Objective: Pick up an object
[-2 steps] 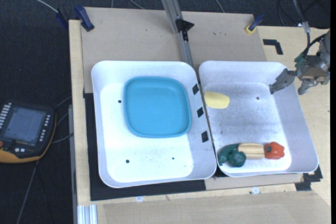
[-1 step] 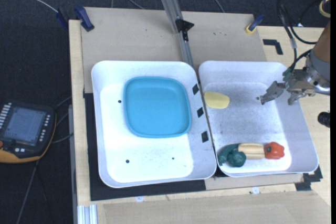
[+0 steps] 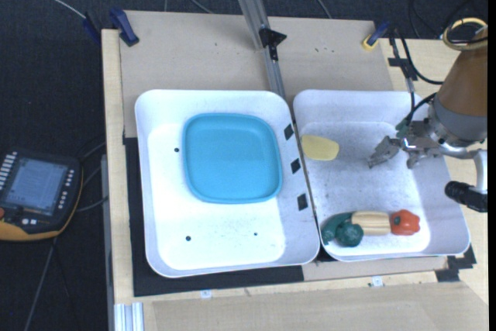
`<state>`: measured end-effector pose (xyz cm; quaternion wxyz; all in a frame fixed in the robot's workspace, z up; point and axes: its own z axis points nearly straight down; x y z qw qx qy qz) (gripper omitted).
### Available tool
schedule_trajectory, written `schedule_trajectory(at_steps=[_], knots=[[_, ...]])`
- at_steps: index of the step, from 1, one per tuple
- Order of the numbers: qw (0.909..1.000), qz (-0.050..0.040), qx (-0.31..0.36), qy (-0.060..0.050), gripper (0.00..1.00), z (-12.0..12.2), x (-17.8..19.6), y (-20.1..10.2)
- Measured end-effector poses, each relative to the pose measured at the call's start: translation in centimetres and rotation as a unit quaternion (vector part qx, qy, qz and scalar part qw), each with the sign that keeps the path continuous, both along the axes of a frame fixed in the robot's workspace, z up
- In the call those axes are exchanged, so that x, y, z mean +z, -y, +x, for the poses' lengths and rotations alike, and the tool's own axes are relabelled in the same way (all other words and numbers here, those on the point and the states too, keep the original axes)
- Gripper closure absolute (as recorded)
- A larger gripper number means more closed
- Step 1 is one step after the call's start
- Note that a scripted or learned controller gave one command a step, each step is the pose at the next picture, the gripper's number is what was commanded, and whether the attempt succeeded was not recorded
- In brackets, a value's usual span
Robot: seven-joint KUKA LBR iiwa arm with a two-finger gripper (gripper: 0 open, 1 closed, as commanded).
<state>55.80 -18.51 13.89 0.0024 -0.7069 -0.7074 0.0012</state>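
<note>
The right bin (image 3: 353, 182) holds several small objects. A pale yellow piece (image 3: 319, 147) lies near its left wall. Along the front edge a green item (image 3: 342, 231), a tan cylinder (image 3: 371, 223) and a red item (image 3: 404, 222) lie in a row, touching. My gripper (image 3: 397, 156) hangs over the bin's right half, above and behind that row and right of the yellow piece. Its fingers (image 3: 380, 154) are spread open with nothing between them.
A blue square plate (image 3: 232, 157) lies in the left bin (image 3: 159, 190). A metal pole (image 3: 252, 0) slants in from the top to the gap between the bins. A teach pendant (image 3: 35, 190) rests off the bench at left.
</note>
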Motion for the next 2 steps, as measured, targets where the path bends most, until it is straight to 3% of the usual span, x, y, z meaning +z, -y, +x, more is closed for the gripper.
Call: schedule_trajectory(at_steps=[1, 2], knots=[[1.0, -0.0004, 0.0, 0.001, 0.0, -0.1, -4.5, 0.0], [1.0, -0.0008, 0.0, 0.003, 1.0, 0.1, -3.3, 0.0]])
